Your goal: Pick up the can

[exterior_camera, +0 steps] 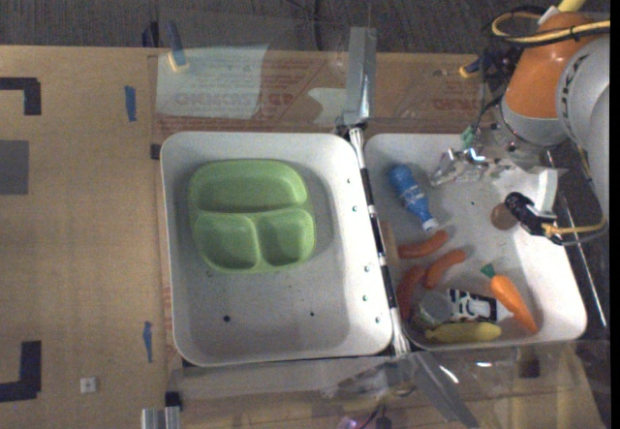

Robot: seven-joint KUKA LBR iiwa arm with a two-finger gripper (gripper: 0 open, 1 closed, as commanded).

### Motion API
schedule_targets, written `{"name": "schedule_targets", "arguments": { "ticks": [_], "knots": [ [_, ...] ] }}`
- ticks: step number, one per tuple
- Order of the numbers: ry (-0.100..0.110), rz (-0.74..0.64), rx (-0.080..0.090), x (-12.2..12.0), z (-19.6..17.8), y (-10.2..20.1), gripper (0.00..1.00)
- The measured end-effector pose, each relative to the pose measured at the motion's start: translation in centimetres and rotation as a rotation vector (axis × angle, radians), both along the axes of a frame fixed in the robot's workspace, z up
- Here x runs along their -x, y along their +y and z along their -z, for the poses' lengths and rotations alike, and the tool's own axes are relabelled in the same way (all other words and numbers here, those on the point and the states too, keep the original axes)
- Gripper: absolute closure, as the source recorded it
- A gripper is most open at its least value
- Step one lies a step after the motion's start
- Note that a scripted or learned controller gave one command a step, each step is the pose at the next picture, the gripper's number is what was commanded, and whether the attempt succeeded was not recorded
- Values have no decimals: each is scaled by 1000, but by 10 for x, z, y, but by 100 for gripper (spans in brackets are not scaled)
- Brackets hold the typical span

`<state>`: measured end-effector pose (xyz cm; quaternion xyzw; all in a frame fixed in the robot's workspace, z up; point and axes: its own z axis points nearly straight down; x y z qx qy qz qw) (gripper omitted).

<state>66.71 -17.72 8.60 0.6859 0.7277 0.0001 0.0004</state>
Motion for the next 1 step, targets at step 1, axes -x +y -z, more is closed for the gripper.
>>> {"name": "schedule_targets", "arguments": {
  "ticks": [1],
  "knots": [
    [2, -1, 3, 0, -11, -1, 100]
  ]
}}
